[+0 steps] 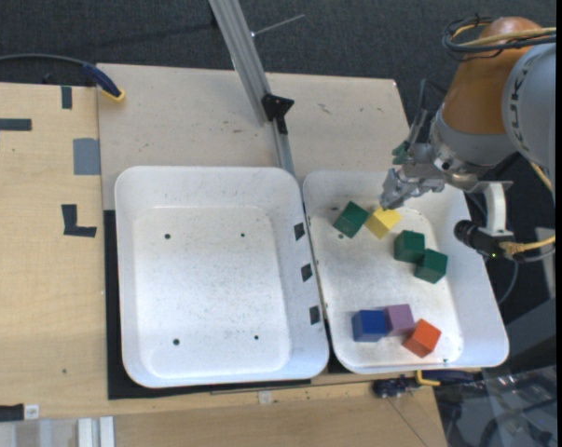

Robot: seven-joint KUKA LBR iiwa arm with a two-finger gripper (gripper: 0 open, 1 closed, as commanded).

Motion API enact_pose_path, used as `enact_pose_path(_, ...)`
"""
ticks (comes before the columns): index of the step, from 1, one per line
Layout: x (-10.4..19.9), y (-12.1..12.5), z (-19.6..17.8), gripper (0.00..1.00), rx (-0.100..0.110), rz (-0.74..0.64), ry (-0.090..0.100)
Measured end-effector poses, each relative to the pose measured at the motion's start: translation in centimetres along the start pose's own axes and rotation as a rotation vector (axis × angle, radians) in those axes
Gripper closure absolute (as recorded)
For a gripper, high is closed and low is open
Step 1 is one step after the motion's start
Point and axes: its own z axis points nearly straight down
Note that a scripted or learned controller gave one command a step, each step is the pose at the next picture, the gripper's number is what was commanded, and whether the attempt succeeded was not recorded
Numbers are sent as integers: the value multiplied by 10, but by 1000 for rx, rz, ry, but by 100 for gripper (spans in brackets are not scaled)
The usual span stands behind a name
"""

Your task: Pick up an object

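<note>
The right bin (467,338) holds several small blocks. A yellow block (384,222) lies near its far edge, touching a green block (350,220) on its left. Two more green blocks (410,246) (431,265) sit side by side toward the right wall. Near the front edge a blue block (370,324), a purple block (399,318) and an orange block (422,337) cluster together. My gripper (395,194) hangs just above the yellow block, at the bin's far side. Its fingertips point down at the block, with nothing seen between them.
The left bin (131,250) stands beside the right one. A slanted metal pole (248,63) with a black clamp rises behind the bins. A blue and yellow tool (103,80) lies at the bench's far left. Cables hang at the arm's right.
</note>
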Motion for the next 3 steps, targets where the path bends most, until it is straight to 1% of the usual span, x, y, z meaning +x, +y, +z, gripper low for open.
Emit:
enact_pose_path(1,0,1,-49,100,-1,-1,0)
enact_pose_path(2,45,-6,-35,100,6,-3,1)
enact_pose_path(3,105,-15,-36,100,6,-6,3)
